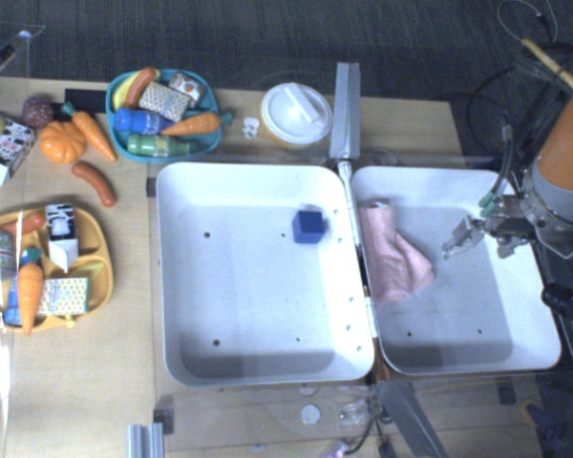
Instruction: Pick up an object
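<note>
in the right bin [525, 351] the pink cloth [393, 260] lies by the left wall; the gripper [468, 237] hovers beside it, grasp unclear. best to centre over the folds, then descend.

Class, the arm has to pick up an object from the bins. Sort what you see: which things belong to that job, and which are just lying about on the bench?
Belong to the job:
gripper
pink cloth, right bin
blue cube, left bin

Lying about:
blue bowl of toy food
yellow plate of toy food
white lid
toy pumpkin
</note>
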Action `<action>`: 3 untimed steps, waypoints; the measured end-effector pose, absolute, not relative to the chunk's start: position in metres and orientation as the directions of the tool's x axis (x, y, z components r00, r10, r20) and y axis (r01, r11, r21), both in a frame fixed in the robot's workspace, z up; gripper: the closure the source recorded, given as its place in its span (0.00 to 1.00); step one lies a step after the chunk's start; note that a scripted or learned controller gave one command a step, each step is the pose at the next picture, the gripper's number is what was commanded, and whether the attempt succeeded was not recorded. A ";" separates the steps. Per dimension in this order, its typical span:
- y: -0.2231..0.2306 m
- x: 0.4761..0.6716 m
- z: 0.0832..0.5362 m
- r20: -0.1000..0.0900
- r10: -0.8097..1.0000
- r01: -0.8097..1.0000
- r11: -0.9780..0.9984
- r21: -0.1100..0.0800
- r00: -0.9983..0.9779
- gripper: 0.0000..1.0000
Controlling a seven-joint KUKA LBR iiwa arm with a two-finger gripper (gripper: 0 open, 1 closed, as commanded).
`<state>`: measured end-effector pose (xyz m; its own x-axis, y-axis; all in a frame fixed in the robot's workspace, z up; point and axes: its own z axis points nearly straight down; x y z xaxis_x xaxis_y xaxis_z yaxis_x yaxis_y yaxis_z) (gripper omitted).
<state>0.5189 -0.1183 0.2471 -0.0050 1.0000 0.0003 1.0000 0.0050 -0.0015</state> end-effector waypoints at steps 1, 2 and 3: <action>-0.135 0.555 0.115 0.000 0.998 0.998 -0.067 -0.003 0.067 0.00; -0.168 0.556 0.095 0.000 0.966 0.966 -0.257 0.001 0.257 0.00; -0.087 0.599 0.090 0.000 0.998 0.998 -0.068 0.016 0.068 0.00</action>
<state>0.5993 -0.0875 0.0897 0.0682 0.9977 -0.0005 0.9975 -0.0682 0.0163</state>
